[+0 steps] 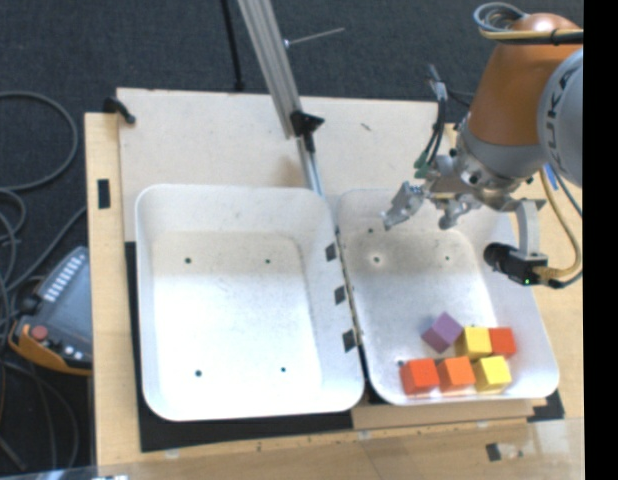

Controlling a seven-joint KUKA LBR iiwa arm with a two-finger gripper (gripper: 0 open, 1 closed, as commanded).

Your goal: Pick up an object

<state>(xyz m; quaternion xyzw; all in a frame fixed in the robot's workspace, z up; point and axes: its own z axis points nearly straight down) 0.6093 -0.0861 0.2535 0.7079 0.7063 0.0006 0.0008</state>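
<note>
**Fingers spread and bare above the far end of the right bin; the blocks lie at its near end**

The fingers stand apart, two grey prongs splayed out from the wrist with white bin floor visible in the gap, and nothing sits between them. The gripper hangs over the far part of the right bin, close to the bin's far rim and toward the divider where the two bins meet. Above it the wrist widens into the grey arm with its orange band, which comes in from the bench's right edge.

The things to pick up are all in one cluster at the near right corner of that same bin: a purple block nearest the fingers, a yellow block and a red block just behind it toward the bin's right wall, and along the near rim a row made up of another red block, an orange block and a second yellow block. They look packed, touching or almost so.

So the coming move likely turns on one relation: the cluster lies well apart from the fingers, toward the bench's near edge and a little toward its right edge. The purple block, tilted and standing slightly free of its neighbours, seems the easiest target. The blocks are roughly cubic, so no long axis dictates how the fingers should turn.

The left bin holds no blocks; a slanted metal rail rises beyond the bins.
</note>
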